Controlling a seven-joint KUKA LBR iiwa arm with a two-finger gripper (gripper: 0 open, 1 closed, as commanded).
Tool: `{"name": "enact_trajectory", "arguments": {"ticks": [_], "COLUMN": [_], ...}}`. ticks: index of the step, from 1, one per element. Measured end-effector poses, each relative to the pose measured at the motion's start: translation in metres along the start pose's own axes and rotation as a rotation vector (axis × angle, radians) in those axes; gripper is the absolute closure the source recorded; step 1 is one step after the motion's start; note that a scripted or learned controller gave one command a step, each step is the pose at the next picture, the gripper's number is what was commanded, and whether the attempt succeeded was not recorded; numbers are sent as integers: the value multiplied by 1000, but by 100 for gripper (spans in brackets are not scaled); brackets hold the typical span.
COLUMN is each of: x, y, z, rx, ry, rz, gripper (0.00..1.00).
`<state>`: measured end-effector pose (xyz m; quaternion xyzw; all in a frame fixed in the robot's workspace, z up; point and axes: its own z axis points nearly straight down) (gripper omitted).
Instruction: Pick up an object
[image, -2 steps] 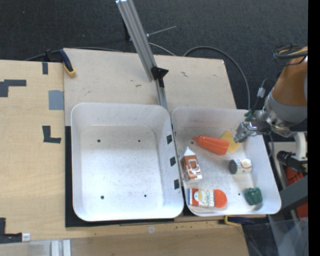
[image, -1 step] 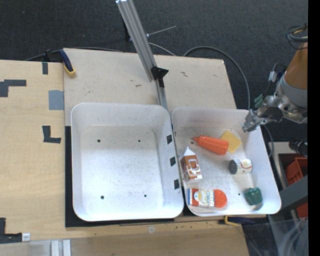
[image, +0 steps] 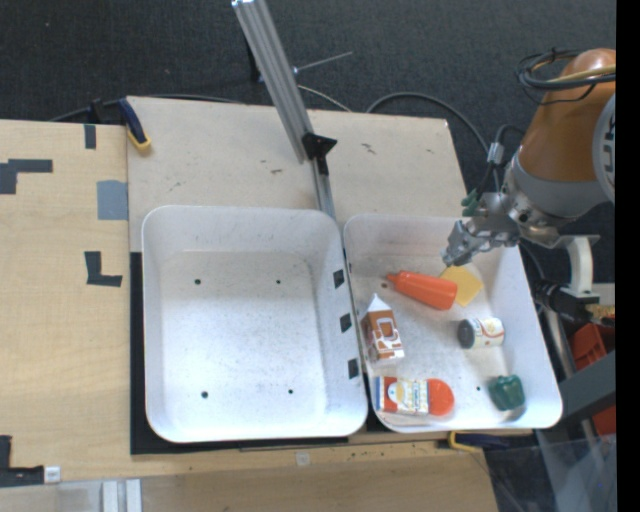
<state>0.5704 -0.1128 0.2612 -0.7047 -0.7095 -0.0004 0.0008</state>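
Over the right bin's (image: 535, 330) far right corner I see the gripper (image: 462, 245) hanging just above a yellow block (image: 464, 285); I cannot tell how it is set. An orange carrot (image: 424, 289) touches the block's left side, with a small white bottle (image: 483, 332) nearer me and a green piece (image: 506, 392) at the near right corner.

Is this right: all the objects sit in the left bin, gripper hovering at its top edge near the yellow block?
Not quite. The camera view shows the objects, such as the orange carrot, in the right bin, with the gripper above the yellow block.
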Motion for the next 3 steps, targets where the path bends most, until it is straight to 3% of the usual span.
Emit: {"name": "enact_trajectory", "arguments": {"ticks": [3], "x": [168], "y": [-9], "z": [-1], "rx": [2], "ry": [0], "rz": [-1], "gripper": [100]}}
